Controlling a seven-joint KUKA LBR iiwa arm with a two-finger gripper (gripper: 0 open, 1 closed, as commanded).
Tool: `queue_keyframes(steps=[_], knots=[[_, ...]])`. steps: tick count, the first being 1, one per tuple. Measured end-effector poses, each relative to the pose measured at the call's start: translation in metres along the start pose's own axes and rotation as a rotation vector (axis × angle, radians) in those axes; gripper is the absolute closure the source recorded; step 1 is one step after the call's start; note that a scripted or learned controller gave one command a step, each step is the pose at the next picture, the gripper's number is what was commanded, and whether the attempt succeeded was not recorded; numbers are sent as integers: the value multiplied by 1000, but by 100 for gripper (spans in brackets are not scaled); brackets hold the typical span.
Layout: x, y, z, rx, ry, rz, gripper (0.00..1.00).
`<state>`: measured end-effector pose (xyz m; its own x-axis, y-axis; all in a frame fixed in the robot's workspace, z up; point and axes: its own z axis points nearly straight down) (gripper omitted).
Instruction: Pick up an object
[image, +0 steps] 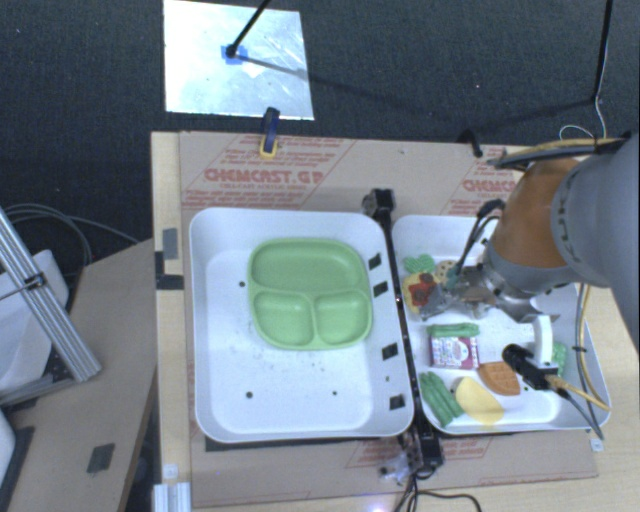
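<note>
A grey robot arm with an orange band reaches from the right into the right-hand white bin (575, 415). Its gripper (452, 285) sits low at the bin's upper left, over a red and green toy (421, 283); whether it grasps anything cannot be told. Just below the gripper lie a green pea pod (453, 329) and a small red and white carton (453, 351). Further below rest a yellow lemon-like piece (480, 400) and an orange piece (498, 378). Well to the gripper's left, the other bin (220, 400) holds a green divided plate (308, 292).
</note>
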<state>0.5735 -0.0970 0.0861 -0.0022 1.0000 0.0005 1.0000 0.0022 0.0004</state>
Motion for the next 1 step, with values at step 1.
queue_keyframes(steps=[1], knots=[[-8, -10, 2, 2, 0, 1, 0]])
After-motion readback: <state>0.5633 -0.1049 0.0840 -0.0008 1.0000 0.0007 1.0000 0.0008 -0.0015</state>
